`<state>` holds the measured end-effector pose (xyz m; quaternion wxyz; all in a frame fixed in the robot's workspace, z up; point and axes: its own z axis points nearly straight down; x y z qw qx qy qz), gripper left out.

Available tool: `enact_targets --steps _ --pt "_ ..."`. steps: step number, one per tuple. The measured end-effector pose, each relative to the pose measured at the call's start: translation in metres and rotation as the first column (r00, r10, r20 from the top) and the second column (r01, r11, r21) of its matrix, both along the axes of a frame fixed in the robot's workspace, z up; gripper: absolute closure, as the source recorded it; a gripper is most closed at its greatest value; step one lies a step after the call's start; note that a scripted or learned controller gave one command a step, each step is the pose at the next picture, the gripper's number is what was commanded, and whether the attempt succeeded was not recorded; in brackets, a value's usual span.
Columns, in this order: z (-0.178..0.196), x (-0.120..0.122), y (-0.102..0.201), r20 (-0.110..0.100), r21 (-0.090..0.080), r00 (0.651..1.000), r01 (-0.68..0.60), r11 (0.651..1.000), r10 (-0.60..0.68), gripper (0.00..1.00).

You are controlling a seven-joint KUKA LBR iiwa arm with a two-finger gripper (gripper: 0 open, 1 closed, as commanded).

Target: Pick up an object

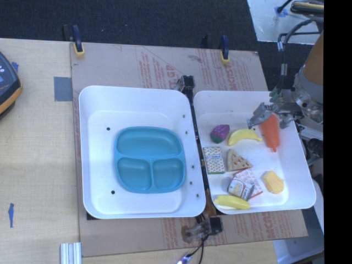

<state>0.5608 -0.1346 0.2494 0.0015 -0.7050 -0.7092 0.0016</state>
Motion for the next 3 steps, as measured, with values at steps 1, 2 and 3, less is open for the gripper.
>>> enact_targets --steps 1,2,3 --pt "-0.058 0.047 0.072 -0.002 -0.001 1.0 -0.001 1.0 0.001 0.0" --pt "-0.152 0.044 0.036 0.015 -0.004 1.0 0.0 1.0 0.001 0.0" --pt "-0.141 0.044 0.034 0.017 -0.008 1.0 -0.001 1.0 0.001 1.0"
